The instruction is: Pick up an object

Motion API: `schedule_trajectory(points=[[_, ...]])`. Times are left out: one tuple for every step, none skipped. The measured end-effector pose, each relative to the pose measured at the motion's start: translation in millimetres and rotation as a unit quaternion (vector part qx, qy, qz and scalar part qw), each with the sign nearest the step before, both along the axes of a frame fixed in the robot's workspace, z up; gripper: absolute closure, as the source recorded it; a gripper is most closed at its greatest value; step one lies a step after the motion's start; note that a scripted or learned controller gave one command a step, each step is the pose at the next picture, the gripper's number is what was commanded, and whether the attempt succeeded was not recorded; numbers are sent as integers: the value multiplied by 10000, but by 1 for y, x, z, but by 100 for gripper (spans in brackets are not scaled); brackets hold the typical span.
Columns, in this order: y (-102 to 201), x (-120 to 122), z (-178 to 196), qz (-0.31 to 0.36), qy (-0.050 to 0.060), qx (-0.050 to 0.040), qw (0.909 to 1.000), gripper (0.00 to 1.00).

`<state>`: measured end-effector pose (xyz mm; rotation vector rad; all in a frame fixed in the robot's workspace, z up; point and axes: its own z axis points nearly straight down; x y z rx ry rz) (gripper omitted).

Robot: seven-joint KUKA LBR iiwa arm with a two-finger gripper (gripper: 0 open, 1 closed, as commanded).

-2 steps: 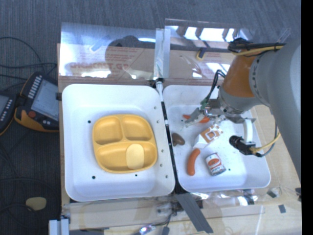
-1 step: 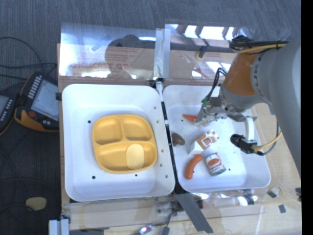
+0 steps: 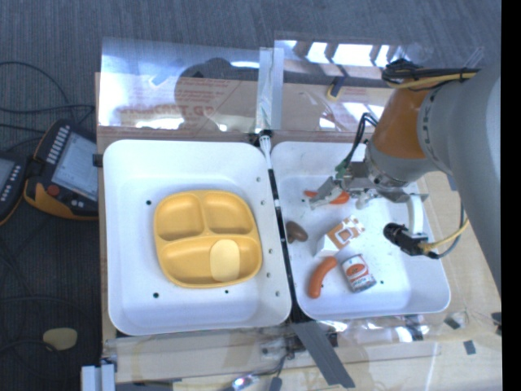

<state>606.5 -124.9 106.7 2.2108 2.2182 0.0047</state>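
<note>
Nearest the camera, you had the can (image 3: 357, 272) with its red-and-white label lying on its side, and the sausage (image 3: 321, 276) just beside it, both loose on the floor of the right bin (image 3: 431, 292) and well below the jaws (image 3: 335, 192) as the view ran. Nothing propped them; they looked as though they lay where they had been scattered, which would leave you free choice among them for the pick.

A step farther, the small orange-and-white carton (image 3: 346, 232) sat just under the jaws, tilted on the bin floor, and the brown rounded piece (image 3: 296, 232) rested to the jaws' lower left, against the wall between the bins.

At the jaws themselves, an orange carrot-like piece (image 3: 319, 194) lay on the white floor. The jaws came down over it and stood partly spread, one finger to each side as far as the slant allowed; I could not tell whether they touched it, and nothing was lifted between them. I judged this the likely target.

Far to the jaws' left, the yellow divided plate (image 3: 183, 218) sat flat in the left bin (image 3: 130, 300), a pale yellow rounded piece (image 3: 225, 260) in its near compartment.

The arm (image 3: 456, 129) reached in from the right, its orange band (image 3: 399, 129) above the wrist, the wrist bent down and leftward.
</note>
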Motion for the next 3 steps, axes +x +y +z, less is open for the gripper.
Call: schedule_trajectory(points=[[-25, -89, -16, -22, -21, 0, 10000, 0], [-26, -87, -6, -20, -47, -7, 10000, 100], [27, -45, 92, -4, 52, 16, 10000, 100]])
